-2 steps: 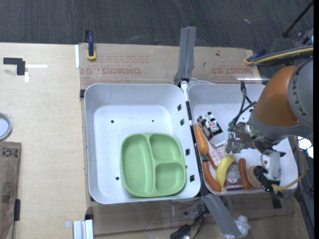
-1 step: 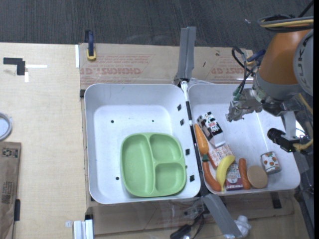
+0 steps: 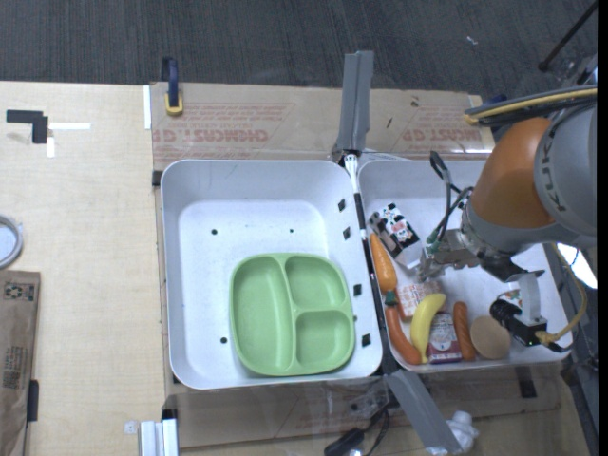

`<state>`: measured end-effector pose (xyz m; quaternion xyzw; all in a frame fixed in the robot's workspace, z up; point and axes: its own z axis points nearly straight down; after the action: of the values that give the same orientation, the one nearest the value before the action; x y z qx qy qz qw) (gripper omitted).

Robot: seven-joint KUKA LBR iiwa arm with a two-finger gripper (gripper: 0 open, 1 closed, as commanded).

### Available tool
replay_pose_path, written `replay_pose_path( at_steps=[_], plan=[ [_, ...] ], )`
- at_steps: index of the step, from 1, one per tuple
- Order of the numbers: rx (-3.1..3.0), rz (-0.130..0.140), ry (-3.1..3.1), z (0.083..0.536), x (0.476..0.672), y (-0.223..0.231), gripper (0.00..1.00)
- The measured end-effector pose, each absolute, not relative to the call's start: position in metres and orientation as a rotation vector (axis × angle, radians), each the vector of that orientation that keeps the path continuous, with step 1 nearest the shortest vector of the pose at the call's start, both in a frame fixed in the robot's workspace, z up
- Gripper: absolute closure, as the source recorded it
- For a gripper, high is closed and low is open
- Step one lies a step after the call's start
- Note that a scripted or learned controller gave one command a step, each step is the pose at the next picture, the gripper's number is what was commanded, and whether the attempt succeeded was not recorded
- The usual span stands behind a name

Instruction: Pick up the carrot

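Observation:
An orange carrot [image 3: 383, 262] lies lengthwise against the left wall of the right bin [image 3: 410, 171]. A second orange, carrot-like piece [image 3: 402, 336] lies nearer the front, beside a banana [image 3: 427, 321]. My gripper [image 3: 427, 268] hangs low over the middle of the right bin, a little right of the carrot and just above the banana's upper end. It is seen end-on, and nothing shows as held in it.
The right bin also holds a small black-and-white carton [image 3: 395, 228], a red packet [image 3: 443, 340], a brown sausage [image 3: 464, 331] and a round tan bun [image 3: 490, 337]. A green divided plate [image 3: 291, 313] sits in the left bin [image 3: 190, 255].

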<state>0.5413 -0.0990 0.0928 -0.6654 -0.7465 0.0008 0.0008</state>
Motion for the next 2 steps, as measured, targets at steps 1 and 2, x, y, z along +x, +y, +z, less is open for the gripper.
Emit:
replay_pose_path(
  at_steps=[1, 2],
  plan=[
    [-2.216, 0.005, -2.225, 0.191, 0.561, 0.003, 1.0],
    [-2.203, 0.006, -2.239, 0.19, 0.571, 0.065, 1.0]
  ],
)
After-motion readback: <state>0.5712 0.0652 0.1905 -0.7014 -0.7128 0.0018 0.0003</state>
